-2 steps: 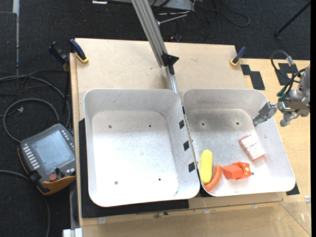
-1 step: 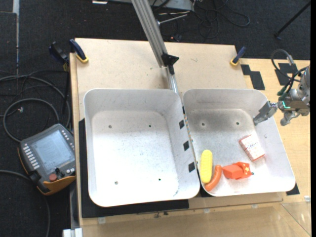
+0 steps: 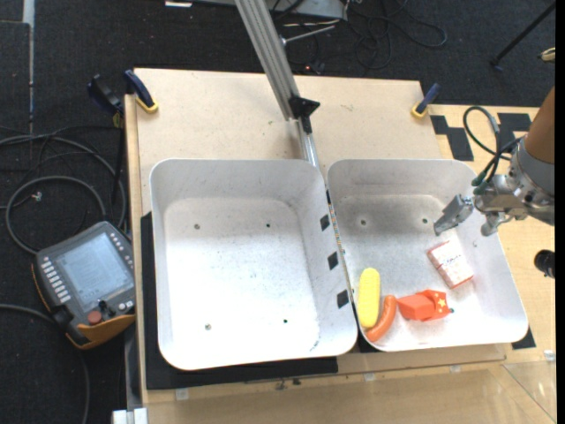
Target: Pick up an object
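Left bin (image 3: 177,237) floor open, right bin (image 3: 388,184) crowded along front, rear bare

1. I see a tan bench (image 3: 229,113) on a dark floor (image 3: 62,51).
2. Black cables (image 3: 53,162) trail left.
3. A pendant (image 3: 86,281) lies beside the bench.

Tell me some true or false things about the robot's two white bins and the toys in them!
1. The yellow corn lies in the right bin. True.
2. The gripper is holding the orange block. False: its open fingers hang above the bin with nothing between them.
3. The small pink-and-white box sits in the left bin. False: it sits in the right bin, below the gripper.
4. The orange carrot-like piece lies right beside the corn. True.
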Available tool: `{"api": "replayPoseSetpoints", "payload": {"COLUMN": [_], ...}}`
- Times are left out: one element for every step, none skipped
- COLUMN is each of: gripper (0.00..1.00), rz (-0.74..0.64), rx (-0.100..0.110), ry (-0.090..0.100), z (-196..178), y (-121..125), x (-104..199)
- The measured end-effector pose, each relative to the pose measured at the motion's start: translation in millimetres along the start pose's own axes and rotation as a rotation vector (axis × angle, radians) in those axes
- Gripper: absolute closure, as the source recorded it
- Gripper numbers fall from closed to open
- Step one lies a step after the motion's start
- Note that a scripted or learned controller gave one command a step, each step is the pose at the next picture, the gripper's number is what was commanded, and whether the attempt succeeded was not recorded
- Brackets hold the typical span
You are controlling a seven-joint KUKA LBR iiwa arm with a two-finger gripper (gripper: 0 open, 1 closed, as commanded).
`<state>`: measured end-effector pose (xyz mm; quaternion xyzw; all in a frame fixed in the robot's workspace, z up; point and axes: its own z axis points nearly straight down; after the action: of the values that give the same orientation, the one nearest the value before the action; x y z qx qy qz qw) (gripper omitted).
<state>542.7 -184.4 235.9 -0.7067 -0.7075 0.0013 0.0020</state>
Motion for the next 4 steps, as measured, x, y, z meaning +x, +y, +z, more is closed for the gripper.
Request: {"api": "replayPoseSetpoints", "payload": {"gripper": [0.0, 0.0, 1.0, 1.0], "rz": [0.002, 0.002, 0.001, -0.002], "rx": [0.002, 0.001, -0.006, -0.009], "ry": [0.0, 0.001, -0.002, -0.003], "z": [63, 114, 100, 57], "y": [4, -3, -1, 3], "x": [-1, 8, 6, 7]}}
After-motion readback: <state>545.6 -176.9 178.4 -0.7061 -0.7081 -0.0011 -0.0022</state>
